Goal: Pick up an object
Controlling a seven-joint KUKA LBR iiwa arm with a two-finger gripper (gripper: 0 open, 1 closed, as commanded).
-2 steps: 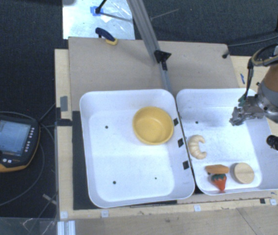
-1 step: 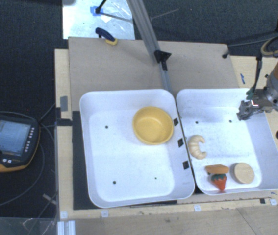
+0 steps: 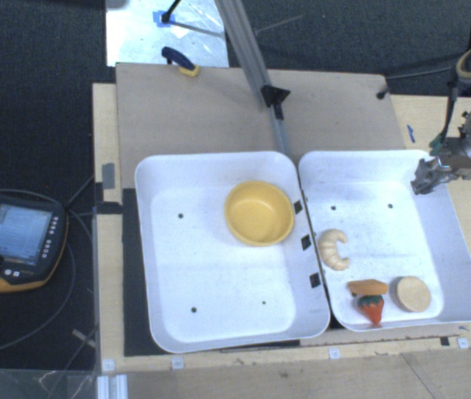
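Observation:
A yellow bowl (image 3: 259,213) sits in the left bin (image 3: 169,306), toward its upper right. The right bin (image 3: 368,181) holds a pale croissant (image 3: 334,248) near its left wall. Along the same bin's front lie a small orange piece (image 3: 368,287), a red strawberry-like toy (image 3: 372,307) and a tan round disc (image 3: 411,293). My gripper (image 3: 424,179) hangs at the right bin's upper right edge, well away from all of these. Nothing shows between its fingers.
A slanted metal pole (image 3: 247,44) crosses the bench behind the bins. A yellow and blue clamp (image 3: 180,61) lies on the board at the back left. A teach pendant (image 3: 15,239) rests on the floor to the left.

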